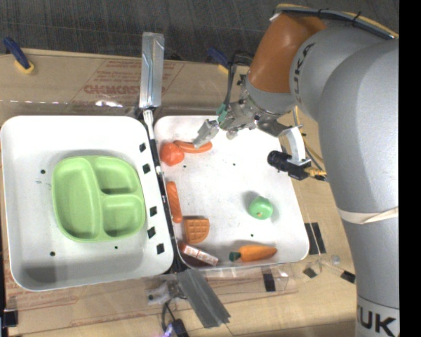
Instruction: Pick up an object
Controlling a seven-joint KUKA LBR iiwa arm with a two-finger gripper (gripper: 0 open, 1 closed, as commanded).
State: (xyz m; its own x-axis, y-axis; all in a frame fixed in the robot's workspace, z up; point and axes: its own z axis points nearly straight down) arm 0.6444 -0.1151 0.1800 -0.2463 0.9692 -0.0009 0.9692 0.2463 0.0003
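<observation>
The gripper point(209, 128) reached into the right bin point(288, 195) near its far left corner, its tip just above a thin orange sausage-like piece point(194, 146); whether it was open, closed or gripping could not be told from the slanted view. An orange-red tomato-like ball point(171, 154) lay just beside that piece, against the bin's left wall. Further along the same wall lay an orange hot dog point(174, 201), then a brown waffle point(195, 228) and a small dark bar point(198, 255) at the near edge. A carrot point(256, 253) lay near the front, and a green apple point(260, 207) sat apart in the middle. The left bin point(28, 188) held a green divided plate point(98, 197).
</observation>
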